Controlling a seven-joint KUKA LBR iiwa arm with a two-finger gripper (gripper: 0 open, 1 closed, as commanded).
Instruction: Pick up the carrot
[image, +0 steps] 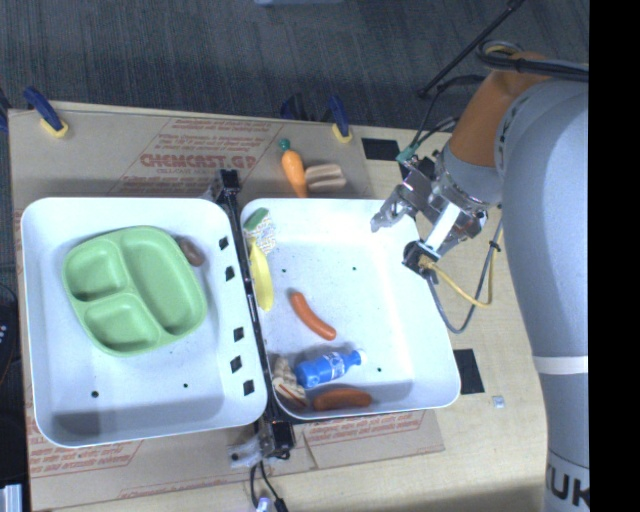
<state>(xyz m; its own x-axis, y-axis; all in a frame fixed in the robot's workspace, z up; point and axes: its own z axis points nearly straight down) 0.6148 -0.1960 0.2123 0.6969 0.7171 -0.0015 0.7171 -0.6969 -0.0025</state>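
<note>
At the near edge of the right bin (440, 372) a brown sausage (340, 400) and a blue bottle (325, 367) lie pressed together against the wall, probably because the floor slopes up there and loose things settle. Further in, an orange frank (312, 313) lies alone on the open floor. A banana (261, 278) runs along the divider between the bins. The left bin (40, 330) holds a green plate (135, 288), set apart from the food as if for serving.

The gripper (387, 216) hangs over the far right corner of the right bin, above its rim and touching nothing. Whether it is spread or closed I cannot tell from this angle. It carries nothing that I can see.

The carrot (292, 170) is in neither bin. It lies on the cardboard on the bench, just past the far rim of the right bin, green top pointing away, with a bun (325, 178) just beside it on the right. The gripper stands near it but off to the right, so I judge the pick not yet begun. The close bun and the bin rim leave little room, and the frank's similar colour could draw a wrong grasp.
</note>
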